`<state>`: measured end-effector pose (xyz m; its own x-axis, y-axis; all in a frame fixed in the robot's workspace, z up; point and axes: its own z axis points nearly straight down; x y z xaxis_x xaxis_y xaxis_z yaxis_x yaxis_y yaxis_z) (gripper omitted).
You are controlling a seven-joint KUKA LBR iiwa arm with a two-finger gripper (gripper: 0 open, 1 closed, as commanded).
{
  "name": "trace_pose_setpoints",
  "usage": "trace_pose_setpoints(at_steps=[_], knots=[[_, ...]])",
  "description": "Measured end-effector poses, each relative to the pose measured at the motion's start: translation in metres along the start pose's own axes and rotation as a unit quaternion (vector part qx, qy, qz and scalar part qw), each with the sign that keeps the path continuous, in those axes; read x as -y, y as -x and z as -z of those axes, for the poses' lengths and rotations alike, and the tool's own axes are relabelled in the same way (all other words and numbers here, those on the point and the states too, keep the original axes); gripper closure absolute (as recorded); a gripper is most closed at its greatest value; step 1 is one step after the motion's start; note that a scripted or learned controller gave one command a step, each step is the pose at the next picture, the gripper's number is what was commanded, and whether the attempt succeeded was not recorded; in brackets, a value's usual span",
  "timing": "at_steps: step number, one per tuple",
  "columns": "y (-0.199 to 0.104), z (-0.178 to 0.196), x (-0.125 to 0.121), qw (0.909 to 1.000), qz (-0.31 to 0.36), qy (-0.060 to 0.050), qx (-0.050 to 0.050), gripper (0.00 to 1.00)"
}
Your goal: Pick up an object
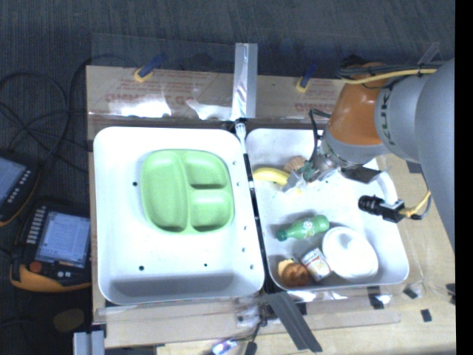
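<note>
The right bin [399, 261] holds a yellow banana [270, 176] near its left wall, a green bottle [303, 228] lying on its side, a white round lid or bowl [350, 253], a small jar [315, 264] and a brown pastry [293, 274]. My gripper [310, 171] reaches down at the bin's back, just right of the banana, beside a small tan object [295, 164]. The arm's orange band [357, 120] rises above it.
The left bin [111, 272] holds a green divided plate [186, 189]. A black fitting [380, 205] with a yellow cable juts over the right bin's right side. Tablets and cables lie on the floor at the left.
</note>
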<state>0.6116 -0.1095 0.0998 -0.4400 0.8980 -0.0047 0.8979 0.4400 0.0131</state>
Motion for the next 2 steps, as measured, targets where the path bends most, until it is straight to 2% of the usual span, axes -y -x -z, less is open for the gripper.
trace_pose_setpoints(at_steps=[1,2], knots=[[0.027,-0.009,0.024,0.9999,-0.015,-0.001,-0.001,1.00],[-0.009,0.083,-0.044,0.9978,-0.065,-0.007,-0.001,1.00]])
